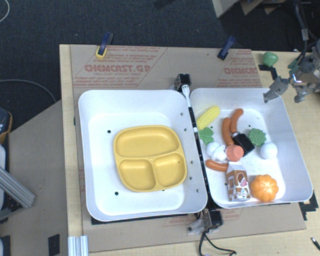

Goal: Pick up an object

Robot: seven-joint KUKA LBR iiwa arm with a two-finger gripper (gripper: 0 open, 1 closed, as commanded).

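The right white bin (pixel 293 143) holds toy food: a yellow corn cob (pixel 208 116), red sausages (pixel 232 124), a green broccoli (pixel 257 136), a black block (pixel 244 143), a white egg (pixel 268 151), a salmon-coloured cylinder (pixel 234 153), a brown carton (pixel 237 185) and an orange fruit (pixel 264 188). My gripper (pixel 286 94) hovers over the bin's far right corner, above and apart from the pile. It stands open with nothing between its fingers.
The left white bin (pixel 96 143) carries a yellow three-compartment tray (pixel 149 158). Blue clamps (pixel 104 44) (pixel 226 48) grip the cardboard's far edge. A green knob (pixel 269 58) sits just behind the gripper. A black hinge strip (pixel 194 137) runs between the bins.
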